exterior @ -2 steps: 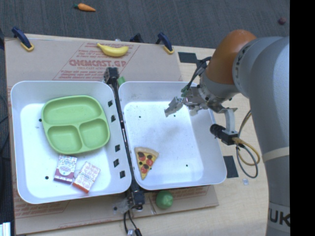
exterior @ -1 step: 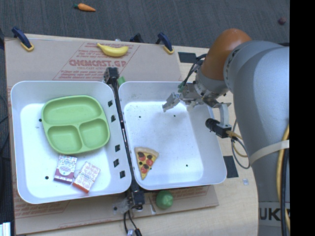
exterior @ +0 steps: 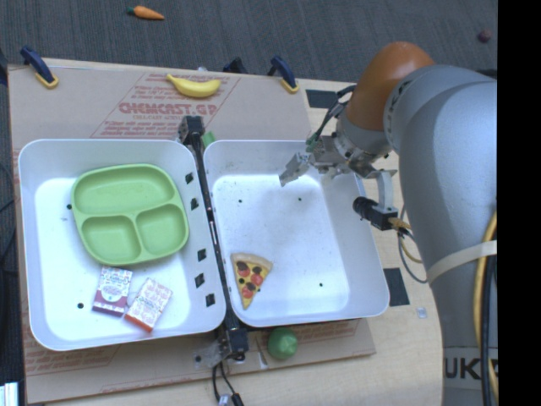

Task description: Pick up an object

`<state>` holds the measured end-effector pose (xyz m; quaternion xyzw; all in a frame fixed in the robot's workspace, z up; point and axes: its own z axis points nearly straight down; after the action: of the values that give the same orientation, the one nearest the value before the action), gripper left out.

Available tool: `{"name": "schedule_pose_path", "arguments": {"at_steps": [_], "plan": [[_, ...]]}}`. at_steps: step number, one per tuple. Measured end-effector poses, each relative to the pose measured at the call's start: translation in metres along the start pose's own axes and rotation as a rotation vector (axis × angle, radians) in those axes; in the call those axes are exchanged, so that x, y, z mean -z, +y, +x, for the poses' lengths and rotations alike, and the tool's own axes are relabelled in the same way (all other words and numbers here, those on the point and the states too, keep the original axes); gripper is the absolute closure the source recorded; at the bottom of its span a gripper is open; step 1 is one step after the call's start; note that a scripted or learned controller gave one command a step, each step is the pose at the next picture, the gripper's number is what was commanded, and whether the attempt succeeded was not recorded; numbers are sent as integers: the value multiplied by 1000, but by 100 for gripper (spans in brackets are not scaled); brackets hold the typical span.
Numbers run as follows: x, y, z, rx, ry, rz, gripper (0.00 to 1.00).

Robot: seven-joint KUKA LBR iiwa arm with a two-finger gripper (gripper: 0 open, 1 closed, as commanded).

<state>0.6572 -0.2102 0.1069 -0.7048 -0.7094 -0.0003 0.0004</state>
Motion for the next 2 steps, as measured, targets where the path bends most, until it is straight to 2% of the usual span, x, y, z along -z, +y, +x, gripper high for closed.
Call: {"name": "schedule_pose_path", "arguments": {"at_steps": [2], "plan": [[5,0,0,-1,-1,0,0]]}}
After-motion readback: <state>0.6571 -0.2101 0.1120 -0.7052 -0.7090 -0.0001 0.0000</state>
